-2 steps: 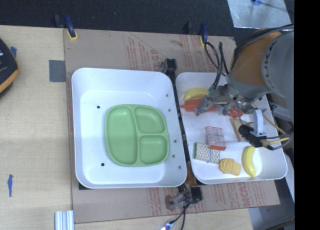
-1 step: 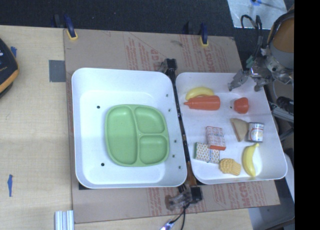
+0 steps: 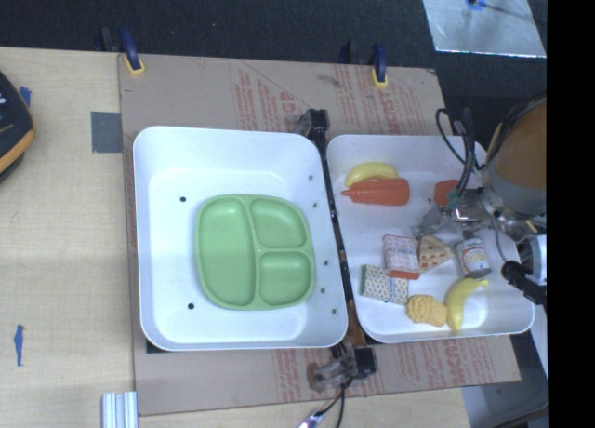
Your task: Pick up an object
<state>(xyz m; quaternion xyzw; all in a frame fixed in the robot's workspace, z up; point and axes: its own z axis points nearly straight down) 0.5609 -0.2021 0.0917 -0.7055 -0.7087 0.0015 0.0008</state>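
Camera view. Left bin point(image 3: 158, 231): green tray point(image 3: 253, 251), centred. Right bin point(image 3: 372, 324): yellow piece point(image 3: 370, 172) touching red bottle point(image 3: 376, 193); packets point(image 3: 400, 254) mid-bin; corn point(image 3: 426, 309) beside banana point(image 3: 461, 298) at the near wall; small can point(image 3: 472, 255). Gripper point(image 3: 444, 219) low over the bin's right side, near the packets; grip state cannot be told.

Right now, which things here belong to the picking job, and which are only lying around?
For the job: claw; right bin with ketchup bottle, two bananas, corn, small can, cracker, two packets.

Lying around: left bin, green tray, clamps.
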